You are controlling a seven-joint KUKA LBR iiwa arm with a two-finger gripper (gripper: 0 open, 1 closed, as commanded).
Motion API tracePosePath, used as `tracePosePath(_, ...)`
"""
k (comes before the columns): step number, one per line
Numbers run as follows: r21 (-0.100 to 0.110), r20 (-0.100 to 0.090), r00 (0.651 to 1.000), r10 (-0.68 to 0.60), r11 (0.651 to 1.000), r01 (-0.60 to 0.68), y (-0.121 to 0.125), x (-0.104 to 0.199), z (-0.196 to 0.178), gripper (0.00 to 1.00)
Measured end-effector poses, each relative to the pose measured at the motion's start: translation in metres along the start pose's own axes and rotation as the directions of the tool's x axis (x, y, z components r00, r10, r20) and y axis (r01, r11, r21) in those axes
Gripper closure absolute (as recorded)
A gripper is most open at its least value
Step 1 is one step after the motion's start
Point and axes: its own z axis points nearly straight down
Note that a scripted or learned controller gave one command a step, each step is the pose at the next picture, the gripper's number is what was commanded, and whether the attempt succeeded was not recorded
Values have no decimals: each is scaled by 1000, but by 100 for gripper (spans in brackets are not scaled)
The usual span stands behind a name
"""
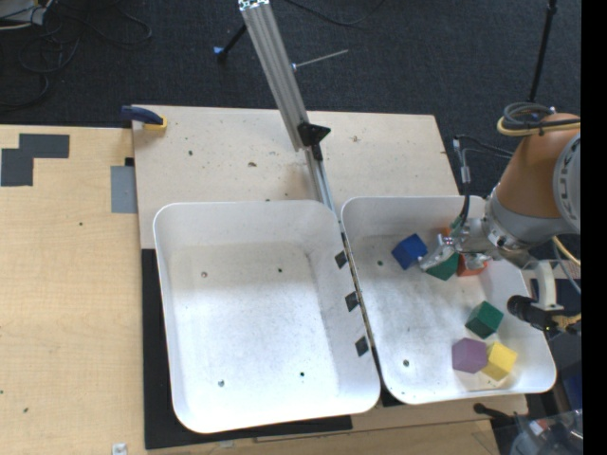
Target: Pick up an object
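Note:
My gripper [450, 248] reaches in from the right and hangs low over the upper part of the right bin [410, 322]. Directly below and touching it in the view lies a dark green block [441, 269], with a red-orange piece [471, 264] just to its right. A blue cube [410, 251] sits just left of the gripper. Lower in the same bin are a green cube [485, 318], a purple cube [469, 354] and a yellow cube [502, 359], the last two side by side near the front corner.
The left bin [247, 292] stands beside the right one, joined by a divider with black clips [351, 300]. A slanted aluminium bar [282, 74] rises behind the bins. A blue-and-yellow clamp [144, 117] lies at the bench's back left.

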Motion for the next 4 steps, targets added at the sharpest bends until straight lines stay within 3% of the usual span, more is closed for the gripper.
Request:
tracePosePath(1,4,0,1000,4,1000,-4,-1,-1,-7,100)
tracePosePath(2,18,-4,1000,-1,1000,1,0,-3,-70,100)
tracePosePath(4,17,-3,1000,-3,1000,3,10,-7,-165,100)
